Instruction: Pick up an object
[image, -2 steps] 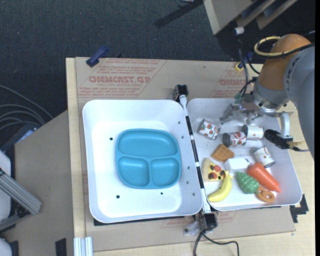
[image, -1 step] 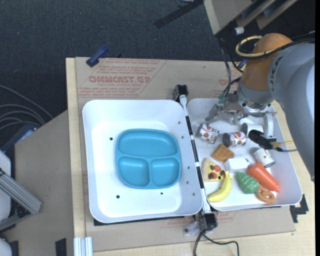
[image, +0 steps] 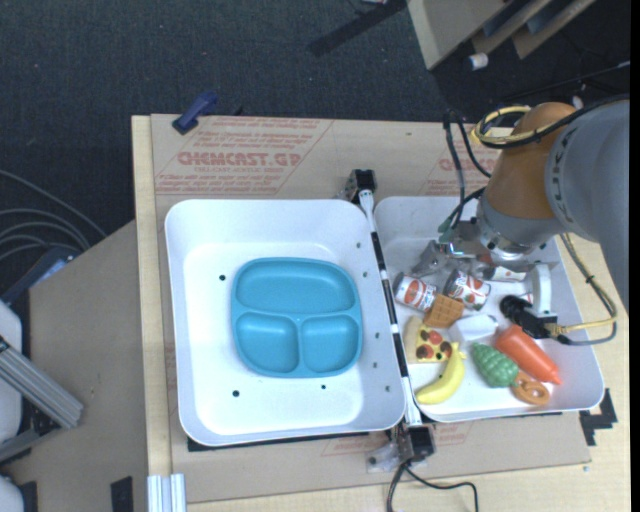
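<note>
Over the far half of the right bin (image: 410, 225), the gripper (image: 458, 262) hangs low beneath the orange-banded wrist of the grey arm (image: 595, 165). The wrist covers so much of it from this slant that how wide it stands cannot be told, and no toy shows in its grasp. Toy foods crowd the bin on its near side. The left can (image: 415, 293), red and white, lies tilted close to the bin's left wall. The right can (image: 467, 290) sits just beside the gripper, and whether they touch cannot be told. A tan cone piece (image: 444, 310) lies between and just nearer than the two cans, with a small white piece (image: 478, 327) beside it. Nearer still along the left wall are a pizza slice (image: 432, 345) and a banana (image: 446, 378), the banana curving toward the near edge. A green vegetable (image: 493, 365) lies just right of the banana, and a carrot (image: 527, 352) slants beside it toward the right wall. An orange ring (image: 533, 391) rests by the near right corner. The toys lie packed close, several touching. The left bin (image: 200, 300) holds a blue divided plate (image: 297, 315) at its middle, well apart from the arm. Black clamps (image: 360, 184) sit where the bins meet at the far edge.
</note>
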